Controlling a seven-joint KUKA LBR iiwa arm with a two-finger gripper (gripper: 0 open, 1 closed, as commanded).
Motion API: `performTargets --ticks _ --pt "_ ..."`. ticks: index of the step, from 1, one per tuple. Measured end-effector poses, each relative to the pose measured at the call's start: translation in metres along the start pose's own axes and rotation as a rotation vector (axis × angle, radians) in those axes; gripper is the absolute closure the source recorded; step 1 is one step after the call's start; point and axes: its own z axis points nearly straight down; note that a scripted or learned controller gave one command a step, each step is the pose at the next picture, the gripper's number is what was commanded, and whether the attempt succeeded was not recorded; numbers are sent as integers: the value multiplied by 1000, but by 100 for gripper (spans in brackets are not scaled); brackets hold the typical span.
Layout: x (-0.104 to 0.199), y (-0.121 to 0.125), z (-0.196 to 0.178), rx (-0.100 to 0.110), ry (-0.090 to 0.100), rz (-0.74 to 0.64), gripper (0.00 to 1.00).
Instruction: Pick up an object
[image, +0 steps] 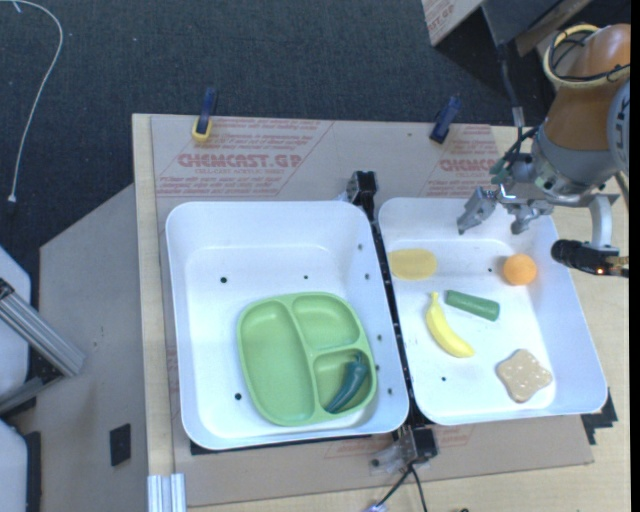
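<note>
Jaws (497, 210) spread open and holding nothing, poised over the far edge of the right bin (570, 385); no grasp made yet. Candidates lie loose below: orange ball (518, 269) nearest, then yellow disc (413, 263), green cylinder (472, 305), banana (447, 327), tan piece (523, 374); descent, closing and lift all remain.

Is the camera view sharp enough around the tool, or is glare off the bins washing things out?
Camera view: the tool looks slightly soft and motion-blurred above the right bin; the white bins are bright but not blown out, and the banana and orange ball read clearly, with soft shadows.
</note>
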Motion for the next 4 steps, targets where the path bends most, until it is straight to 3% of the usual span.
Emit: performTargets --ticks 1,2,3,4 --pt "-2 -3 64 2 1 -1 0" --pt "-1 -4 99 0 0 -2 0" --pt "-1 -2 85 -8 -1 -2 100" --pt "-5 5 22 -16 -4 -2 100"
